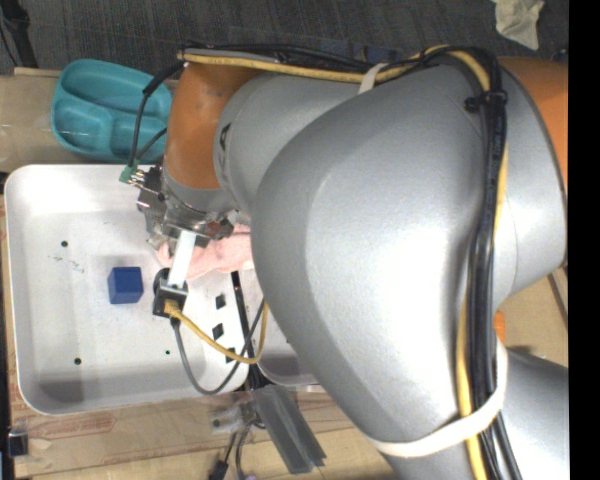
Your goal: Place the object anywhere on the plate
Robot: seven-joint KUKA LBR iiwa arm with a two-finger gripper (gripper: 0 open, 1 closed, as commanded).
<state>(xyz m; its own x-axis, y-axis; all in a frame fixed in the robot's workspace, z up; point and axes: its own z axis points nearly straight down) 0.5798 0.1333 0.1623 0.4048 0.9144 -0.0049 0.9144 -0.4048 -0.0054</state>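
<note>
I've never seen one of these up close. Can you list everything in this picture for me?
blue cube: 1, blue, on the bin floor, left of the end effector
pink thing: 1, pale pink, in the bin, partly hidden under the arm; cannot tell what it is
small black bits: a few, black, on the bin floor below the pink thing; too small to identify
teal object: 1, teal, outside the bin at the view's upper left
crumpled scrap: 1, off-white, on the dark floor at top right
bin: 1, white, on the bench
bench: 1, wood-coloured, under the bin
arm: 1, grey with an orange band, reaching in from the right
end effector: 1, over the pink thing
</note>
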